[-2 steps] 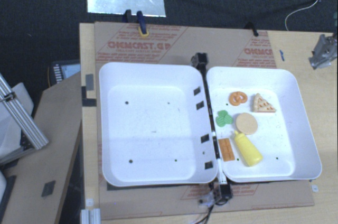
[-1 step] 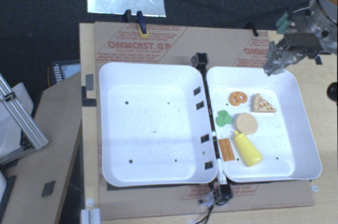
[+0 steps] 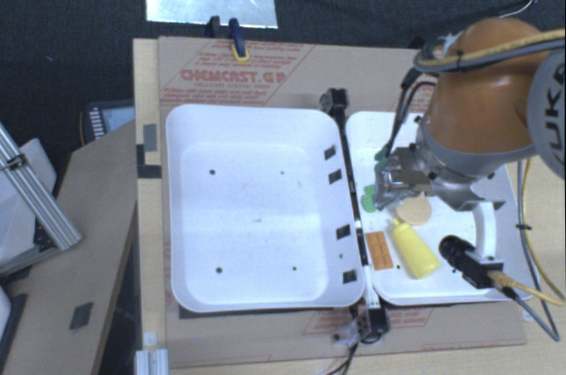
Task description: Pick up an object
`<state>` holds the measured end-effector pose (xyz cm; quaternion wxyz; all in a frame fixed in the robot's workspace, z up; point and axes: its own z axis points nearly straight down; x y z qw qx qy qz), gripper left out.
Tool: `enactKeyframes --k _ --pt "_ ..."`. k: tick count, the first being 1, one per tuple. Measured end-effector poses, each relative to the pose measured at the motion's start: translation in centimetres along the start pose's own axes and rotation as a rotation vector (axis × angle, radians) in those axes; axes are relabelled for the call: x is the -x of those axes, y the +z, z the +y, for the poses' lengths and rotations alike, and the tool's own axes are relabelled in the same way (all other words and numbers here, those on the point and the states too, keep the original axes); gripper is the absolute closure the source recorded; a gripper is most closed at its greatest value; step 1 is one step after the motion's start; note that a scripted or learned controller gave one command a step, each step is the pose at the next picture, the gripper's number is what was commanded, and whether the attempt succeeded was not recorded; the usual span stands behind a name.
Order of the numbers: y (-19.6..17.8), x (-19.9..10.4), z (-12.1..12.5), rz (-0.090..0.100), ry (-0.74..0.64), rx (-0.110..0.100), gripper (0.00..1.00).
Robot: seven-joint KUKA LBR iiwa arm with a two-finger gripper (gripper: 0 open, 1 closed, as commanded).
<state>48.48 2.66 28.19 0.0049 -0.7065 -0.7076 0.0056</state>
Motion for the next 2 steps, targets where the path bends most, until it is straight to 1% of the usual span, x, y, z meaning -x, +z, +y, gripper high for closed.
enactKeyframes --k 1,2 --pt "-10.9 -3.3 2.1 0.003 -0.006 0.029 1.00" --pt "-26.3 -5.7 -0.2 0.006 -0.005 0.036 1.00"
